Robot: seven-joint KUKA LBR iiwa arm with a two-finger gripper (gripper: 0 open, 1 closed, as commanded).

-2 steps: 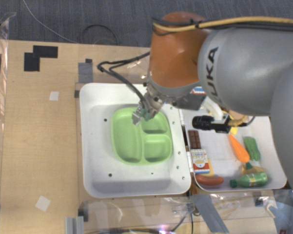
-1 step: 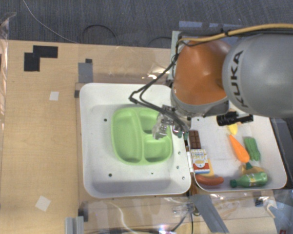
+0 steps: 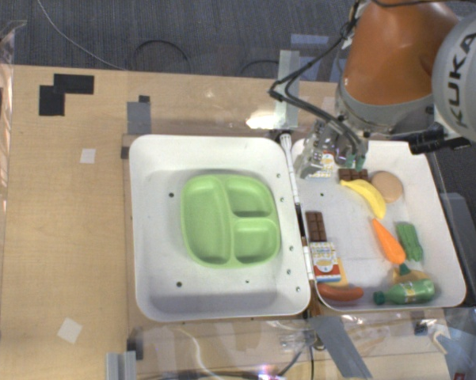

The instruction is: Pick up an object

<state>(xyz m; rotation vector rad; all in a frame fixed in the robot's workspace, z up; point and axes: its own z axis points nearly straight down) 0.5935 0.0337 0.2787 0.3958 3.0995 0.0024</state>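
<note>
My gripper (image 3: 330, 153) hangs low over the far left corner of the right bin (image 3: 443, 236), under the grey and orange arm. Just below it lie a small brown block (image 3: 353, 176) and a yellow banana (image 3: 367, 197). A tan round item (image 3: 387, 185) sits beside the banana. Further forward are an orange carrot (image 3: 389, 242), a green vegetable (image 3: 410, 241), a green bottle (image 3: 405, 293), a red sausage (image 3: 340, 294), a small printed carton (image 3: 325, 261) and a chocolate bar (image 3: 315, 226). The gripper body hides whatever is directly beneath it.
The left bin (image 3: 154, 291) holds a green divided plate (image 3: 230, 219). The raised rim between the two bins (image 3: 295, 212) runs just left of the gripper. Cables loop from the arm above the bins' far edge. Wooden bench surrounds both bins.
</note>
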